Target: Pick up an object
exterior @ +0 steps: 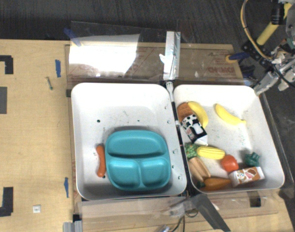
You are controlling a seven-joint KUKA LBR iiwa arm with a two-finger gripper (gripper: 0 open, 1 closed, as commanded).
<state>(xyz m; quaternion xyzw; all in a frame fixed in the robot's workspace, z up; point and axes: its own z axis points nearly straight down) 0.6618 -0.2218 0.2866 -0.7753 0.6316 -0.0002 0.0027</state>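
Note:
The right bin (268, 129) holds several toy foods. A yellow banana (228, 114) lies near its back, and a second banana (199, 113) lies beside a brown piece (184, 109). A black-and-white carton (194, 128), a corn cob (211, 152), a red tomato (229, 163), a small juice box (247, 175), a carrot (216, 182) and a hot dog (199, 168) fill the front part. My gripper (282, 72) hangs at the upper right, outside the bin's back right corner and above the bench, with nothing seen in it.
The left bin (84, 105) holds a teal divided plate (137, 159) with an orange sausage (101, 160) beside it on the left. A clear plastic sheet (109, 57) lies behind the bins. Yellow cables (254, 30) loop near the arm.

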